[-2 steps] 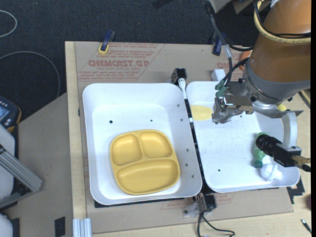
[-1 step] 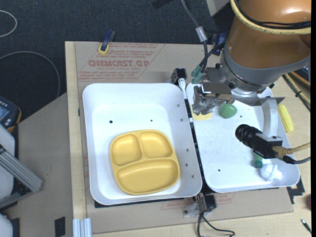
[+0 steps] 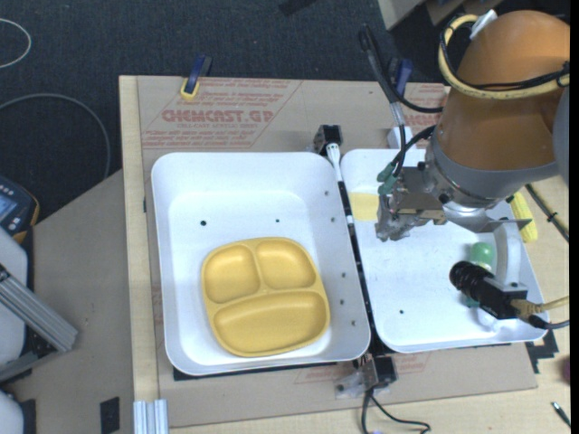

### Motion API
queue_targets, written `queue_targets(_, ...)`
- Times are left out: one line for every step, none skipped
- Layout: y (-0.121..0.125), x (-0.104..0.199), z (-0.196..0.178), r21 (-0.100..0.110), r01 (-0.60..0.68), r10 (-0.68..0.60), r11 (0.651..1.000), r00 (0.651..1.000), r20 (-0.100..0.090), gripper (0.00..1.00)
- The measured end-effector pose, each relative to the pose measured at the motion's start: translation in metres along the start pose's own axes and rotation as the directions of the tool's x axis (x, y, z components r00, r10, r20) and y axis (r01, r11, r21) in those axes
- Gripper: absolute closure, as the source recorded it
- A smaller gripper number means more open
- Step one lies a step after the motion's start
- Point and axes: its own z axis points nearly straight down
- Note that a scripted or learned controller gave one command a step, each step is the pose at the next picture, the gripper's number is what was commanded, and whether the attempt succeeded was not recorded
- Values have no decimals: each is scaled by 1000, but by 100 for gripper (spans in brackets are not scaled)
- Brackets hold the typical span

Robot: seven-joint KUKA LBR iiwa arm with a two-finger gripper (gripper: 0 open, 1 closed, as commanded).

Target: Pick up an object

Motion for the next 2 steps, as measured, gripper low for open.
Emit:
queue_targets(1,10,-39,-16,8,-8,1000,1000,-2,100)
queue_targets(0,57,-38,-12,12,-12,1000,1000,-3,100)
